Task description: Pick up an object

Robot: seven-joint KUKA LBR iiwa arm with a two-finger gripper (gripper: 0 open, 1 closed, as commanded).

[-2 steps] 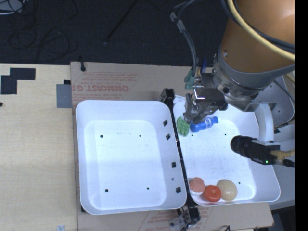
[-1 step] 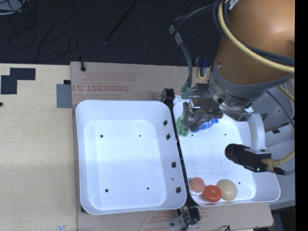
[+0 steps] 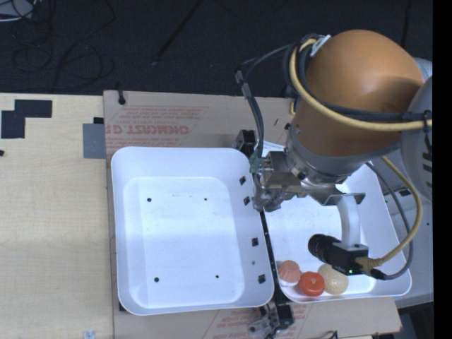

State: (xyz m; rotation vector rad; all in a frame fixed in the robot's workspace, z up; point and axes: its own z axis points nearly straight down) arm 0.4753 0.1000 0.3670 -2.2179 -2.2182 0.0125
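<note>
Three small objects lie together in the near left corner of the right bin (image 3: 395, 274): a pale pink one (image 3: 288, 270), a red round one (image 3: 311, 283) and a cream one (image 3: 335, 280). My gripper (image 3: 270, 189) hangs over the right bin's left side, close to the wall between the two bins and well behind those objects. The arm's orange band (image 3: 360, 83) and grey wrist cover much of the right bin. I see nothing held at the gripper.
The left bin (image 3: 120, 189) shows a bare white floor. A black cylinder on a white bracket (image 3: 326, 248) hangs from the arm just behind the three objects. Cables (image 3: 251, 111) loop off the wrist. Cardboard (image 3: 162, 119) lies under both bins.
</note>
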